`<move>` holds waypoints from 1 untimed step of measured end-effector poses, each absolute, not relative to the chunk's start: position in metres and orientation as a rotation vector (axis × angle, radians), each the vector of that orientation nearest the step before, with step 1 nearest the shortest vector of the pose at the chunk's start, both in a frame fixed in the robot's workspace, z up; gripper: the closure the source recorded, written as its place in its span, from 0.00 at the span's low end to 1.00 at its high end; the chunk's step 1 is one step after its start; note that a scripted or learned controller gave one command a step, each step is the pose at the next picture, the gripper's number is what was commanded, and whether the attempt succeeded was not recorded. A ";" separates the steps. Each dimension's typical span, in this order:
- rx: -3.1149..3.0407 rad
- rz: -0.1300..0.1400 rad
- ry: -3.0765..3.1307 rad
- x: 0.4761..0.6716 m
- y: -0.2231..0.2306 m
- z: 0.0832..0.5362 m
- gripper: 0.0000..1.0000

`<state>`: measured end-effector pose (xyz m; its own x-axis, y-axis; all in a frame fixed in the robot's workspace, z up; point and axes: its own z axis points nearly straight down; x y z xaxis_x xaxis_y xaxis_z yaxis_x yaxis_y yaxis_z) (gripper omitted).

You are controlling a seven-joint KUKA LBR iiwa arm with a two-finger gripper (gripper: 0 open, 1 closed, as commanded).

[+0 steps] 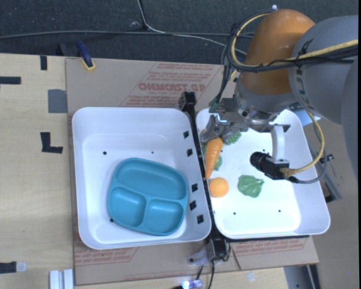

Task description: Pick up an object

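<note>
An orange carrot [212, 155] lies along the left wall of the right bin [289, 221]. Just below it sits a small orange ball [218, 187], and a green leafy piece [250, 185] lies to the right of that ball. Another green item [232, 138] peeks out beside the carrot's upper end. My gripper [219, 127] hangs over the upper left of the right bin, right at the carrot's top end. Whether it touches the carrot I cannot tell.
The left bin [90, 131] holds a blue divided plate [147, 196]. A black divider [195, 155] runs between the bins. The grey arm with its orange band [277, 41] covers the back of the right bin, and a black cable piece [268, 164] hangs over its middle.
</note>
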<state>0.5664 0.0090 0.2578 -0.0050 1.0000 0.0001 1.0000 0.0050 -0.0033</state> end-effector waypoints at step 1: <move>-2.216 0.004 -2.224 0.555 0.050 0.250 1.00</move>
